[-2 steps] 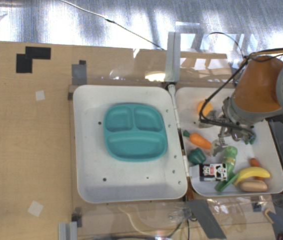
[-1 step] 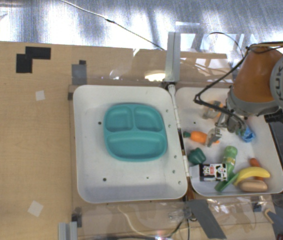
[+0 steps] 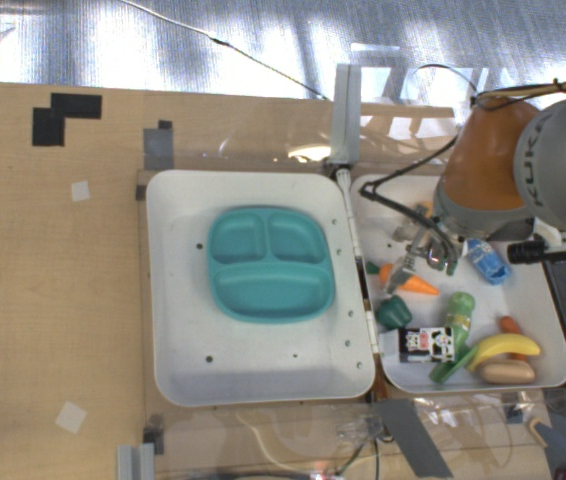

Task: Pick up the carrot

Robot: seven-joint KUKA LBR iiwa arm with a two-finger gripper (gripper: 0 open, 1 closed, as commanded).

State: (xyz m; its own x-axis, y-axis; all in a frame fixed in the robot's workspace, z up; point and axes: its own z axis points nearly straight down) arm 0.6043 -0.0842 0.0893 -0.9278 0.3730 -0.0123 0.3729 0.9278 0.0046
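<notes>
In the right bin (image 3: 559, 360), near its left wall, the carrot (image 3: 415, 285) is seen lying flat, its orange body pointing toward the right. The pincer (image 3: 410, 265) is hung just above the carrot's thick end, at the end of the arm (image 3: 523, 168); whether it is spread or pressed together cannot be told, and no carrot can be made out in its grip. A green cup (image 3: 394, 313) is set just beside the carrot, with a small milk carton (image 3: 425, 343), a green bottle (image 3: 459, 316), a banana (image 3: 508, 348) and a blue bottle (image 3: 485, 261) nearby. A teal tray (image 3: 271, 264) is held in the left bin (image 3: 178, 368). The carrot is judged to be a light, stiff, smooth toy, likely to slip or roll, so it would best be gripped across its thick middle, clear of the cup.
</notes>
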